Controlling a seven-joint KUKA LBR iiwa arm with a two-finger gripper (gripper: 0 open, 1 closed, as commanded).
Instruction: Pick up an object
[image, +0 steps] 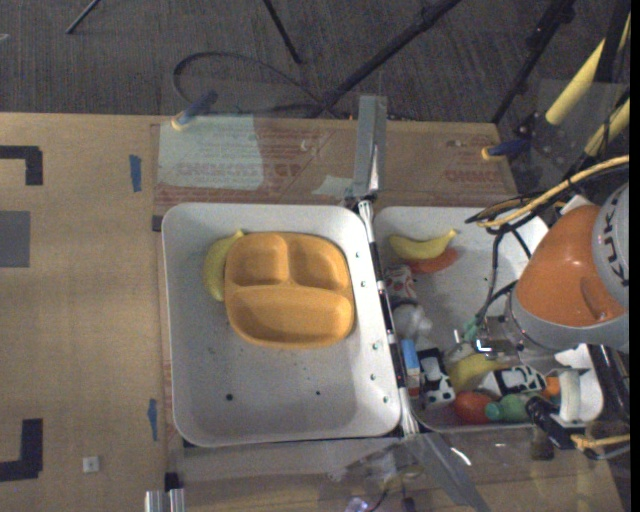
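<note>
Pincer (487, 345) low in right bin (450, 290) — grip state unreadable — beside banana (470, 370)

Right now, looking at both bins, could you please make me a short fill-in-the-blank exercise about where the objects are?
1. The orange divided tray lies in the ____ bin.
2. The banana in the right bin lies near its ____ edge.
3. A yellow object peeks out from the tray's ____ side.

Missing words: left; far; left

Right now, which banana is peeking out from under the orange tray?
The banana in the left bin, tucked behind the orange tray. The others lie in the right bin.
</note>
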